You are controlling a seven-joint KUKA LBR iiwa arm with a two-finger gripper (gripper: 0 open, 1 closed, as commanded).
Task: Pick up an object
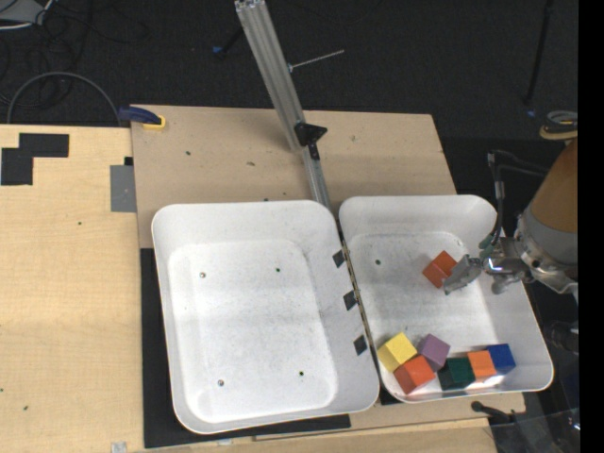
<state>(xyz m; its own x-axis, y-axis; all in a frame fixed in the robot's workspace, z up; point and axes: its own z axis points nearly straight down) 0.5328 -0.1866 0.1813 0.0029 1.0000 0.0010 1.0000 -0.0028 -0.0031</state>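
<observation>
Slanted overhead view of 2 bins (247, 217)

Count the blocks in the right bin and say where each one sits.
7. An orange block sits mid-bin beside the gripper. Clustered along the near edge: yellow, purple, red, green, orange, blue. None seems hidden.

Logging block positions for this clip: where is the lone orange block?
The orange wooden cube lies in the right white bin, upper middle, just left of the end effector, apart from the cluster along the bin's near edge.

Table (66, 281): pale wood, black patches at left edge.
Floor (425, 45): dark, cables (47, 88) looped at upper left.
Aluminium rail (278, 83): slanting up behind the table.
</observation>
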